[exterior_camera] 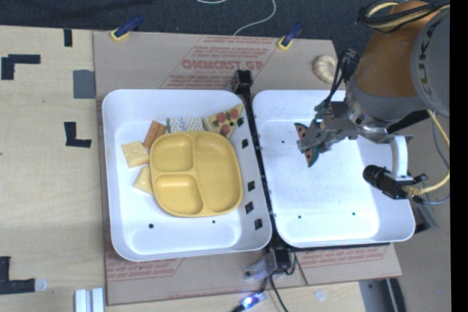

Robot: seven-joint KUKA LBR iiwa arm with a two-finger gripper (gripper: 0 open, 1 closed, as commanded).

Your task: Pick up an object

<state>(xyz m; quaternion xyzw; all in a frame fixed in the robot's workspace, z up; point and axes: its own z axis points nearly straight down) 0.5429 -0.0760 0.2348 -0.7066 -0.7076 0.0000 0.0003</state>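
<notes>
This was a robotics lab test station rather than a home or shop. Two white bins [117, 157] sat on a cardboard sheet [219, 58] clipped to the surface, with black tape marks [22, 66] at the frame's left, a loose cable [234, 0] along the top and the grey-and-orange industrial arm [395, 62] at right.

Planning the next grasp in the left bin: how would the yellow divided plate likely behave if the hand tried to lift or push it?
The yellow divided plate looks like rigid moulded plastic, so probably stiff and light. Its broad, flat shape suggests sliding rather than tipping or rolling when pushed. It partly covers small flat items, so it may sit unevenly and drag them along.
</notes>
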